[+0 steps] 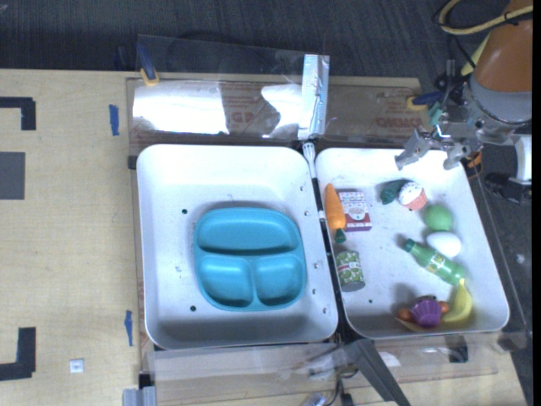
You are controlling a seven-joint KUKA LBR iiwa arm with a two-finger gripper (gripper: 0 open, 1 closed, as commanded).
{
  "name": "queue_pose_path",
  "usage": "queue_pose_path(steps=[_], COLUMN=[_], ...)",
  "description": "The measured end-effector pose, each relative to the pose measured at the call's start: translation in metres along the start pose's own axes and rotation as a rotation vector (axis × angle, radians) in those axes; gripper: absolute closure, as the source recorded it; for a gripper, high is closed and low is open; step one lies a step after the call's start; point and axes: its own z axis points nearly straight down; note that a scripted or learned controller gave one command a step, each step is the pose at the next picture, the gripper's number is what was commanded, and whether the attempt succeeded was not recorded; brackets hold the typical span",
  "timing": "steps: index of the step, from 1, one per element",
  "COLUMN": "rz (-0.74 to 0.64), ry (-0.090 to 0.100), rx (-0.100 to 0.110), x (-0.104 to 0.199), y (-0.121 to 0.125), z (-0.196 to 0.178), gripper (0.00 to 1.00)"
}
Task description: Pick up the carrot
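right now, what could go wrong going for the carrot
The carrot lies against the left wall of the right bin, so a finger could hit that wall. A small red and white box touches its other side and could get pinched or shoved. The gripper sits at the bin's far rim, with a long reach that could go off target.

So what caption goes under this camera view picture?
Robot gripper hovers over the right bin while the carrot lies by its left wall.

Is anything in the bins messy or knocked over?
Nothing looks spilled or broken. The carrot lies against the right bin's left wall, beside a small box. The green bottle lies on its side. The blue tray sits flat in the left bin.
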Motion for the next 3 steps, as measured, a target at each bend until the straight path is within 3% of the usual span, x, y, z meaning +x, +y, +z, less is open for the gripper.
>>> queue_pose_path(steps=[1, 2, 3], rz=[-0.372, -0.674, -1.036], ry=[0.001, -0.002, -0.003], rx=[0.000, -0.005, -0.005], x=[0.094, 0.160, 0.182], y=[0.014, 0.009, 0.012], z=[0.011, -0.010, -0.007], gripper=[0.00, 0.00, 0.00])
